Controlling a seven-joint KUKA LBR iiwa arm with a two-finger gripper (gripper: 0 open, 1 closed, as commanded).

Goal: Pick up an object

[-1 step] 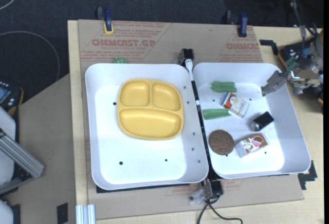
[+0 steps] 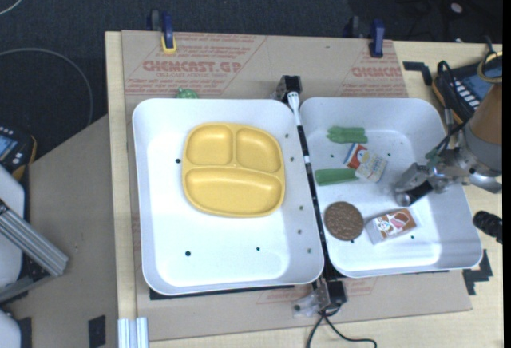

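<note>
Reaching in over the right bin, the hand hangs low above its floor; whether it is open or closed I cannot tell. Just below it lies a small red-and-white packet, and beside that a brown round disc. Farther out from the hand lie a crumpled wrapper and two green pieces. Well beyond them, the left bin holds a yellow divided plate. Red print on the surface reads "CHEMCAST".

Lab: clamped bench, cables
</note>
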